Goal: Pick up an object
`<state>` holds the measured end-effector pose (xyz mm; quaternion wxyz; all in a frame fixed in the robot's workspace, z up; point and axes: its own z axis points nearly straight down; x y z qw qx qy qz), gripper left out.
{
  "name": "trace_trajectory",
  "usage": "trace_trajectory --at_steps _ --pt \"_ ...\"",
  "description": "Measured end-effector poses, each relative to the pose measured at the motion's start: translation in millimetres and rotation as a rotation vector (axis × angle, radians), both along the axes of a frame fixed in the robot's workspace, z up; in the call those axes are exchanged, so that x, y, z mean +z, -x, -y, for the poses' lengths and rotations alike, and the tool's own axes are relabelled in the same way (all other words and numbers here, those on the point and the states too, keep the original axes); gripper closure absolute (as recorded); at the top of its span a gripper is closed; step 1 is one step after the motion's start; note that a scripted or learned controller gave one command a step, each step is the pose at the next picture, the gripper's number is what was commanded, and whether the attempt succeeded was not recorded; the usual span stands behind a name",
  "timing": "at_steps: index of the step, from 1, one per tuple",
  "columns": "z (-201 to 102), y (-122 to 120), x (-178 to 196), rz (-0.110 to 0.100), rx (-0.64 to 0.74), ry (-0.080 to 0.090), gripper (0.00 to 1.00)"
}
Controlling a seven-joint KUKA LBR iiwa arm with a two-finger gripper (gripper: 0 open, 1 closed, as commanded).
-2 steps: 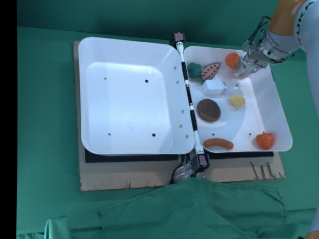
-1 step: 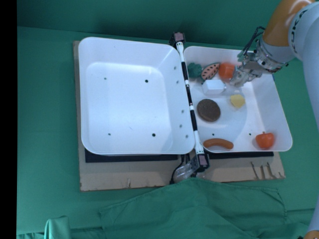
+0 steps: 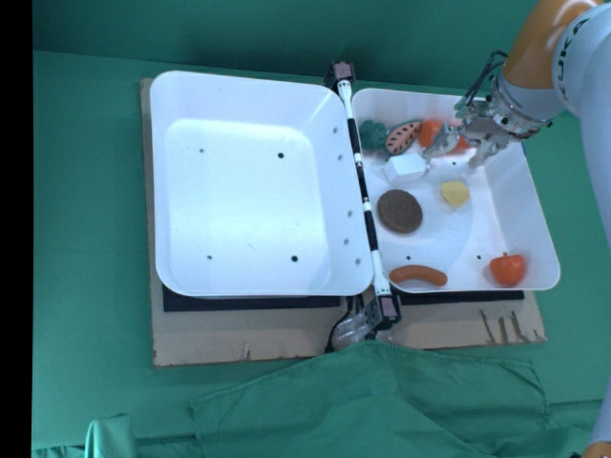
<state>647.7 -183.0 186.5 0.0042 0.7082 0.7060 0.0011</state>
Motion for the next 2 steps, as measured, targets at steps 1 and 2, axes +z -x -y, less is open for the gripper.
trace_trajectory --at_steps 1,2 --pt "8.0 -39.8 -6.5 -0.102 0.013 -0.017 0.00" --pt "2.3 7.1 -1.5 0.002 -0.003 0.001 0.00"
